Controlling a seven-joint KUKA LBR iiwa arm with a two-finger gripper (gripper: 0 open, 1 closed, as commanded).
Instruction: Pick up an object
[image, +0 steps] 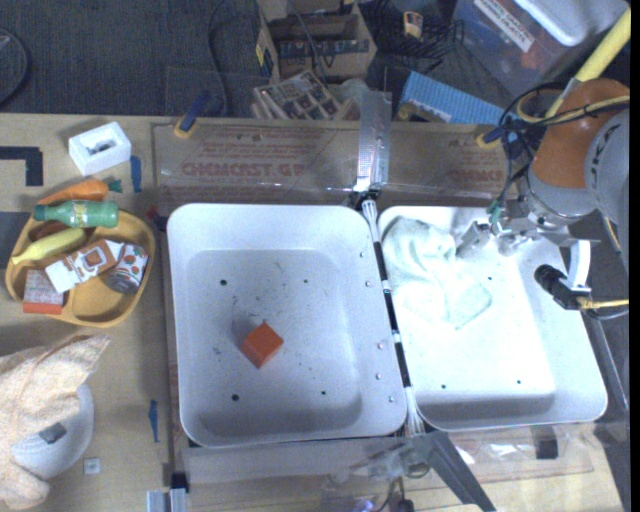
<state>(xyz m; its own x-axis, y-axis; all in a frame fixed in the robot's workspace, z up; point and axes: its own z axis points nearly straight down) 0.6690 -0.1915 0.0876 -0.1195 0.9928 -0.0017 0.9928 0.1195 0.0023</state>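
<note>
Here the gripper (478, 232) sits low in the upper part of the right bin (560, 400), at the right of the frame, with the arm (575, 150) coming in from the upper right corner. Whether it is spread or closed cannot be told: the metal parts blur against the pale things beneath, and nothing can be seen held there.

Two candidates lie close. A white cloth (420, 250) is bunched in the bin's upper left corner, just left of the gripper and perhaps touching it. A clear plastic piece (468, 303) lies below the gripper toward the frame's bottom, near but apart from it; its outline is faint against the white floor.

The orange block (262, 343) lies alone in the left bin (200, 250), in the lower middle of that bin's floor, well apart from the gripper, down and to the left across the wall between the bins. It looks roughly cubic, turned corner-on, so it has no real long axis.

The coming move likely turns on that choice: a short shift left onto the cloth, or a long reach down-left to the block. The cloth is nearer; the block probably offers the firmer, clearer grasp.

At the frame's left, a yellow bowl (100, 312) of packets stands on the table (100, 140).
</note>
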